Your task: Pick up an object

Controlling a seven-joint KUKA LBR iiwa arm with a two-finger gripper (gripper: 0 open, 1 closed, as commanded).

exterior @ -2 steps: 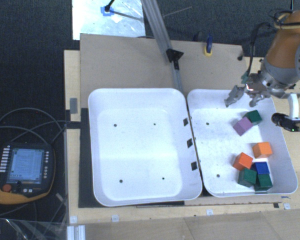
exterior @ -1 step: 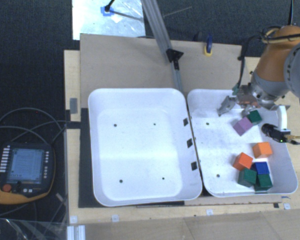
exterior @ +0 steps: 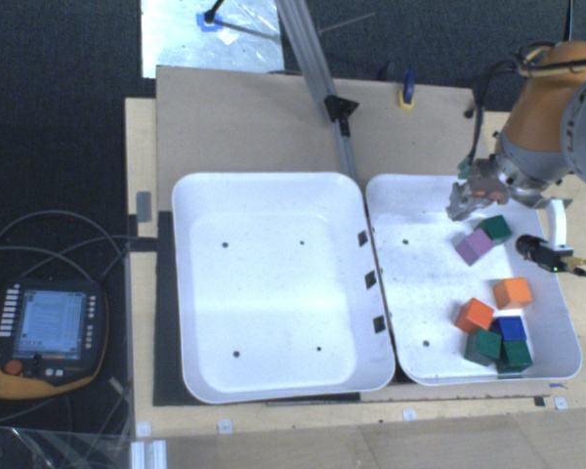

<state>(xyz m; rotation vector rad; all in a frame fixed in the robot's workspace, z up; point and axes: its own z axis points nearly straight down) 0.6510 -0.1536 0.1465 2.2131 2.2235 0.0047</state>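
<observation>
My gripper (exterior: 466, 204) hangs over the back of the right bin (exterior: 420, 291), just left of and above a green block (exterior: 496, 228) and a purple block (exterior: 474, 246), which lie side by side. Nothing shows between its fingers. Toward the bin's front right corner sit two orange blocks (exterior: 512, 292) (exterior: 474, 314), a blue block (exterior: 512, 327) and two dark green blocks (exterior: 484, 345) (exterior: 516, 356) in a tight cluster.
The left bin (exterior: 273, 281) lies beside the right one, with small clips along the shared wall. A slanted metal pole (exterior: 313, 47) crosses the back of the bench. A teach pendant (exterior: 44, 335) rests on the floor at left.
</observation>
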